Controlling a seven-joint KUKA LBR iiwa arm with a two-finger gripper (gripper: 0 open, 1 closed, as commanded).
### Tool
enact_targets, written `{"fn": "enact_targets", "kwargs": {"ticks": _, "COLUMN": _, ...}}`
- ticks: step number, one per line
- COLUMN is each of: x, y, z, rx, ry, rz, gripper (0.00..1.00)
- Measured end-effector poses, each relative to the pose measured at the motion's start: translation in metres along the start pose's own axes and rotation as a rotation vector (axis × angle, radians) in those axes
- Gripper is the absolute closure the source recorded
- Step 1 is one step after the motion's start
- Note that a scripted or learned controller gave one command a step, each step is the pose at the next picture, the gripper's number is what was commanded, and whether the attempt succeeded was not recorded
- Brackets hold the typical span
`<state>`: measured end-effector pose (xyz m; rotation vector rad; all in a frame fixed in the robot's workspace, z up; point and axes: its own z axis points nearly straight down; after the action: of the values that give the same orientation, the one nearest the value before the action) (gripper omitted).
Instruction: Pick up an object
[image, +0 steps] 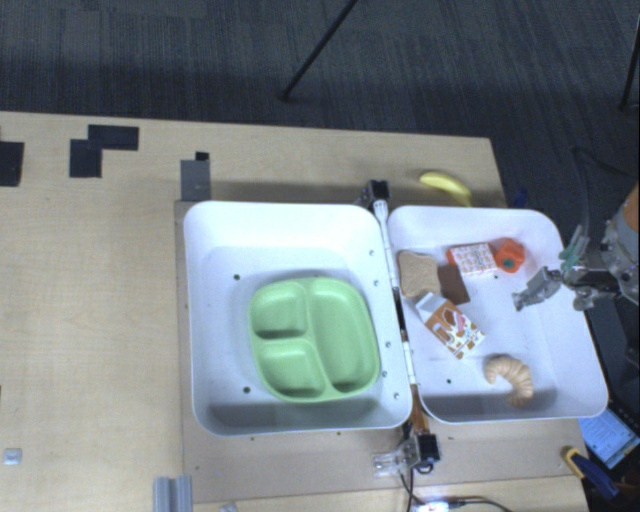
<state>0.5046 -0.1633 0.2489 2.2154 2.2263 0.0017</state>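
Reaching in over the right edge of the right bin, the gripper hangs above bare white floor with its two fingers spread apart and nothing between them. One dark fingertip points toward the bin's middle, while the other sits higher, near the wrist.

Every loose item lies in this right bin. Near its far edge a small red-and-white box rests just beside an orange-red toy fruit with a green top, and both are near the gripper but apart from it. Against the bin's left wall a tan slice of toy bread lies flat, with a dark brown piece touching its right side. Just nearer the front, a white carton with a red and orange picture lies tilted on its side. Toward the front right corner a toy croissant lies alone, well clear of the gripper.

Filling the middle of the left bin, a green divided plate with three compartments sits flat.

Beyond the far edge of the right bin, a yellow banana lies on the wooden bench.
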Motion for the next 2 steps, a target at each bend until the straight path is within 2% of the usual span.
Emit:
{"fn": "enact_targets", "kwargs": {"ticks": 1, "x": 0.006, "y": -0.012, "z": 0.137, "rx": -0.014, "ry": -0.002, "rz": 0.003, "gripper": 0.0}}
{"fn": "enact_targets", "kwargs": {"ticks": 2, "x": 0.019, "y": -0.01, "z": 0.14, "rx": -0.022, "ry": -0.004, "rz": 0.003, "gripper": 0.0}}
